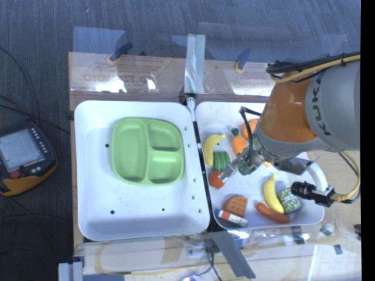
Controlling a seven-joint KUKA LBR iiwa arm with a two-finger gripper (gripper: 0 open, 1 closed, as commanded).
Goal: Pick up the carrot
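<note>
A wooden tabletop (pixel 146 75) carries two shallow white bins side by side, seen from above at a slant. The left bin (pixel 99 209) holds a green divided plate (pixel 147 151) with three compartments, sitting near its centre. The right bin (pixel 313 218) is crowded with toy food.

A large grey robot arm (pixel 334 107) with an orange band reaches in from the right and covers much of the right bin's upper half. Its gripper (pixel 231 171) points down and to the left, low over the food near the bin's left side. Whether its fingers are spread or closed cannot be told from this angle, and nothing is clearly seen between them.

The carrot (pixel 217 165), the thing to be picked up, appears to be the piece with a green leafy top and a reddish-orange end, lying in the right bin close to its left wall, right at the gripper's tip. Just above it lies a yellow banana (pixel 212 146). An orange fruit (pixel 239 143) sits beside the arm. Lower down are a waffle (pixel 237 205), a second banana (pixel 269 195), a red sausage (pixel 272 214) and a small green can (pixel 289 201).

As a judgement, the task is mid-way: the gripper has reached the carrot, but the carrot lies in the bin, so a secure grasp and the lift are not yet done.
</note>
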